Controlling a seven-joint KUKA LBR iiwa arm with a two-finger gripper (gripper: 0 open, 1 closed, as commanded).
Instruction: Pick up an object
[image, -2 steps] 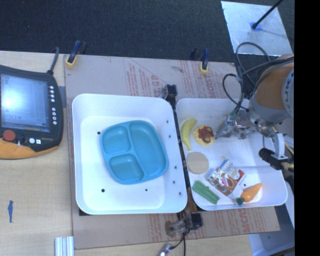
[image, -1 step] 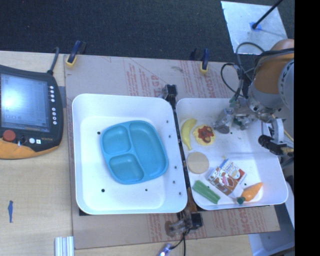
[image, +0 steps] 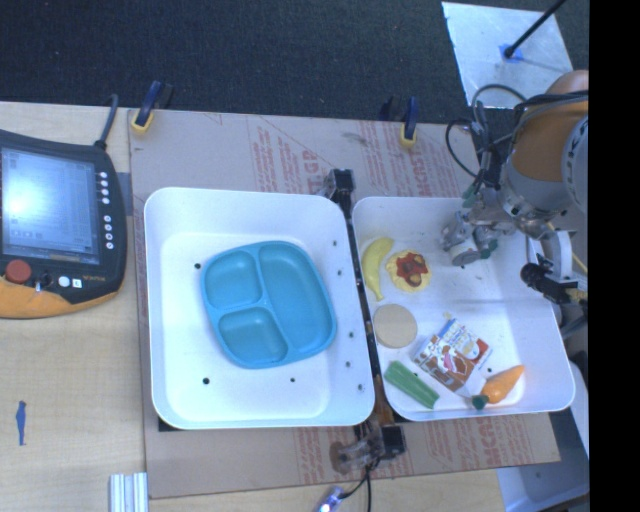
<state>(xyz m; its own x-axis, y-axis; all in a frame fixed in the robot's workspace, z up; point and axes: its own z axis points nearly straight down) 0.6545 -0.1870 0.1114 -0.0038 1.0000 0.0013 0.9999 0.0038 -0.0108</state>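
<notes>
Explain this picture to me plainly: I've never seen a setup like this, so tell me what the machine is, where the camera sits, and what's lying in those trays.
One camera looks down at a slant on a bench. The grey-and-orange thing at right is a robot arm; its gripper hangs over the right bin, with nothing visibly held. That bin holds toy food: a banana, a small pizza, a round cookie, a green block, a snack packet and a carrot. The left bin holds a blue divided plate. Far left lies the robot's control tablet.
</notes>
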